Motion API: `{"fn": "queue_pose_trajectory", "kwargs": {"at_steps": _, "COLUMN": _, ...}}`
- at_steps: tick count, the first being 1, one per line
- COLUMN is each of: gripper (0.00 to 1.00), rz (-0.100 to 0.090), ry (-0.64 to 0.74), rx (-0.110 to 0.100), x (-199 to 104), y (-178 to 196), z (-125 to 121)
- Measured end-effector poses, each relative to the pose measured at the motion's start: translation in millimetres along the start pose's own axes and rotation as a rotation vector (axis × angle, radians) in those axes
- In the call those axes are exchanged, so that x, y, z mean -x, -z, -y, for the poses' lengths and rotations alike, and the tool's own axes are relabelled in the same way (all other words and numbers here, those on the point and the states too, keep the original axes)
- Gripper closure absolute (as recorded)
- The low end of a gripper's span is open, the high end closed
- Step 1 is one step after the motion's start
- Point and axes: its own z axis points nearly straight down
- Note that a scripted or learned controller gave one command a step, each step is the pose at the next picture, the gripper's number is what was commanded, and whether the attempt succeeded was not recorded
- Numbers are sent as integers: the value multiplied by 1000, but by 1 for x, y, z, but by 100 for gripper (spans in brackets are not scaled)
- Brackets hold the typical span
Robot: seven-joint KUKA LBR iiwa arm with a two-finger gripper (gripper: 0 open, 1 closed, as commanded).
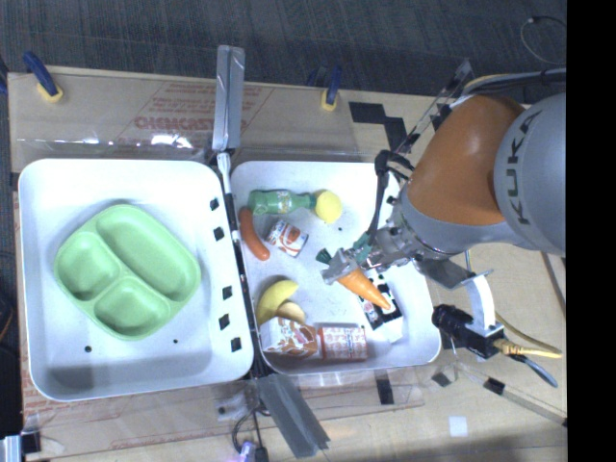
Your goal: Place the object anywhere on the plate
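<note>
2 shallow white bins sit side by side on the bench. The left bin (38,287) holds a light green plate (127,269) with 3 compartments, lying near the bin's middle. The right bin (419,349) is crowded: a green bottle (277,201) lies along its far side with a lemon (329,206) just beside the bottle's cap end, a red sausage (254,235) lies near the left wall, and a small red and white can (288,238) rests just beside the sausage. Nearer the front, a banana (278,301) lies above a labelled bottle (318,341) on its side along the front wall. The grey arm with its orange band reaches in from the right, and the gripper (348,266) is down inside the right bin at the thick end of an orange carrot (367,288), which lies tilted over a black and white box (385,314). I cannot tell whether the jaws are apart or closed on the carrot.
</note>
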Motion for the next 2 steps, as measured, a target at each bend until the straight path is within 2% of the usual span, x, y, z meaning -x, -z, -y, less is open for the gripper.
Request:
{"fn": "queue_pose_trajectory", "kwargs": {"at_steps": 1, "gripper": 100, "rz": 1, "ry": 228, "rx": 0, "x": -21, "y": 23, "z": -112}}
{"fn": "queue_pose_trajectory", "kwargs": {"at_steps": 2, "gripper": 100, "rz": 0, "ry": 236, "rx": -1, "x": -23, "y": 32, "z": -113}}
